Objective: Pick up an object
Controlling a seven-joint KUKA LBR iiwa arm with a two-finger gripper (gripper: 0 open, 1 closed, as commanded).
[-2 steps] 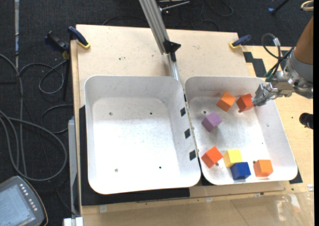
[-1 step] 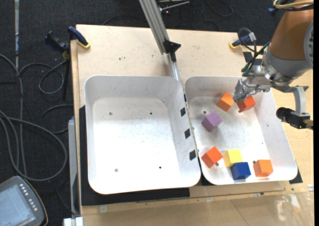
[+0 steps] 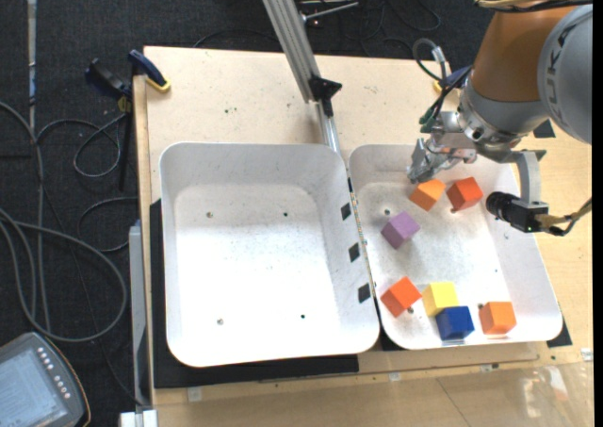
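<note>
The right bin (image 3: 528,265) holds several small cubes. An orange cube (image 3: 427,194) and a red cube (image 3: 464,193) lie side by side near its far end. A purple cube (image 3: 400,228) lies a little nearer. Along the front sit an orange-red cube (image 3: 402,295), a yellow cube (image 3: 439,298), a blue cube (image 3: 455,322) and another orange cube (image 3: 497,318). My gripper (image 3: 430,167) hangs at the bin's far end, its tip just behind and above the first orange cube. Whether it touches that cube is unclear.
The left bin (image 3: 188,227) stands beside the right one, sharing a raised middle wall (image 3: 350,227). A slanted metal pole (image 3: 287,24) rises behind the bins. A black fitting with a cable (image 3: 513,208) hangs over the right bin's far right side.
</note>
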